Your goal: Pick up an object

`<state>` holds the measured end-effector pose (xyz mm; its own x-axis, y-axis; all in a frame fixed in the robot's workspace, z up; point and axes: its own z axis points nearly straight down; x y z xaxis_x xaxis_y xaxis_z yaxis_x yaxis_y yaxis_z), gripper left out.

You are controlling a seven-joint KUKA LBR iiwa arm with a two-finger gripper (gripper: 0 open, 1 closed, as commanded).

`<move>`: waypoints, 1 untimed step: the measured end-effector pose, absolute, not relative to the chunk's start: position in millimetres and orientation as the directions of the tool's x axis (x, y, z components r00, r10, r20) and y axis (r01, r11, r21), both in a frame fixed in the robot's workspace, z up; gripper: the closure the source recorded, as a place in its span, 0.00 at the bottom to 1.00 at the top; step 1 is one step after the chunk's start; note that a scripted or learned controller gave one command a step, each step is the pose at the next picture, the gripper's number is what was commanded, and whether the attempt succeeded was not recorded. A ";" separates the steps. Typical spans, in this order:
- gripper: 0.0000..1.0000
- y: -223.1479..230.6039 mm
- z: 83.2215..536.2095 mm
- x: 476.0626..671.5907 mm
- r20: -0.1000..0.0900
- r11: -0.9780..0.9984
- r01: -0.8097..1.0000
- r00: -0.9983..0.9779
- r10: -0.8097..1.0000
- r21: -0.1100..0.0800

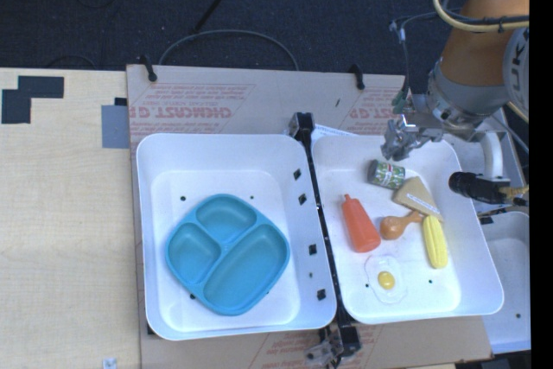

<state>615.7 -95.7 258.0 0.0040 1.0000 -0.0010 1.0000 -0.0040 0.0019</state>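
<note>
- I see the blue divided plate (226, 253) alone in the left bin (155, 186).
- My gripper (399, 143) hovers just above the small can (387, 174) in the right bin (484, 289); I cannot tell the finger state.
- Nothing is lifted; the grasp remains.

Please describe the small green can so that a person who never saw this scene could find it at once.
Look in the right white bin, at its far end, just below the pincer. The small green can lies there on its side. It is the only green, cylindrical thing; the orange bottle and yellow corn lie nearer.
</note>
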 end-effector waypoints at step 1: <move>1.00 -44.4 260.9 607.6 0.002 0.004 1.000 -0.004 1.000 -0.005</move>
